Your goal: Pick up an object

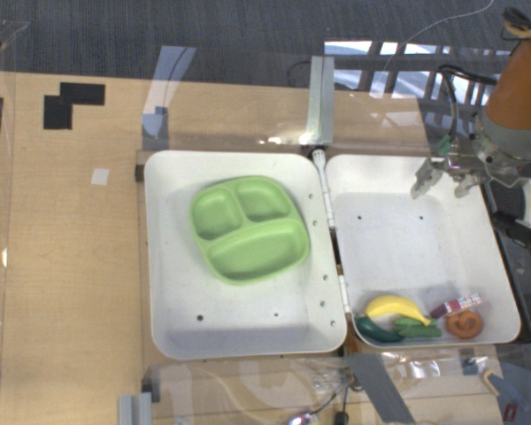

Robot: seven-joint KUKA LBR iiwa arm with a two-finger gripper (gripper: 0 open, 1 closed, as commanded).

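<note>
The two-finger metal gripper [444, 181] hangs open with nothing between its fingers, over the far right corner of the shallow white right bin [398, 242]. At that bin's near edge lie a yellow plastic banana [395, 307], a green vegetable [398, 328], a small red-capped tube [456, 305] and an orange round fruit [465, 324].

— What sits on the surface [71, 237]?
— Two bins side by side. The left bin [173, 326] holds a divided plate [248, 228], lying near its middle.
— And the right bin [407, 237]?
— A banana [394, 307], a cucumber [376, 329], a small tube [456, 305] and a round piece [464, 324] cluster along its near edge. The end effector [444, 177] hangs over its far right corner, well apart from them.
</note>
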